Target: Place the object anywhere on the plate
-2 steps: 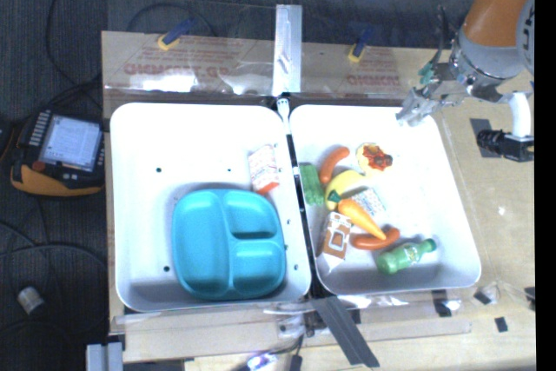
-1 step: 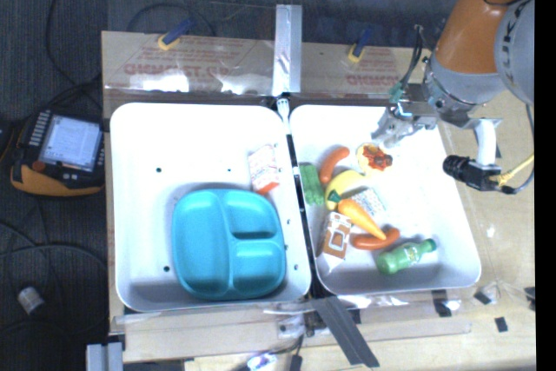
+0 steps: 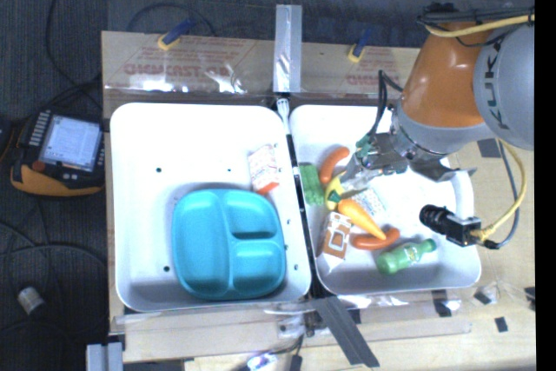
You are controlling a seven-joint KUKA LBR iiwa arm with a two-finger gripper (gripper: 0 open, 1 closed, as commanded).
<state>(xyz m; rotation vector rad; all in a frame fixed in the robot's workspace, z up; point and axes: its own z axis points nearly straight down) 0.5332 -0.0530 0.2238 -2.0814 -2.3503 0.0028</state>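
While its grey-and-orange arm reaches in from the right, the gripper (image 3: pixel 360 172) hangs low over the clutter in the right bin (image 3: pixel 452 274), its tip among the toy food; whether it is open or closed cannot be told from this angle. Beneath and beside it lie an orange carrot-like piece (image 3: pixel 361 217), a curved orange piece (image 3: pixel 332 162), a red sausage-shaped piece (image 3: pixel 375 241), a green bottle (image 3: pixel 403 256), a green block (image 3: pixel 310 183) against the bin's left wall and a small printed carton (image 3: pixel 337 236) (all packed close, several touching). Nothing is visibly lifted, so the pick appears not yet made. The teal plate (image 3: pixel 229 244), a divided tray, waits in the left bin (image 3: pixel 143 152), placed toward its near side with bare compartments; a small white-and-red packet (image 3: pixel 263 168) lies just beyond its far rim. Crowding likely explains the gripper's low, central approach: any chosen object must be separated from its neighbours before being carried across the divider.
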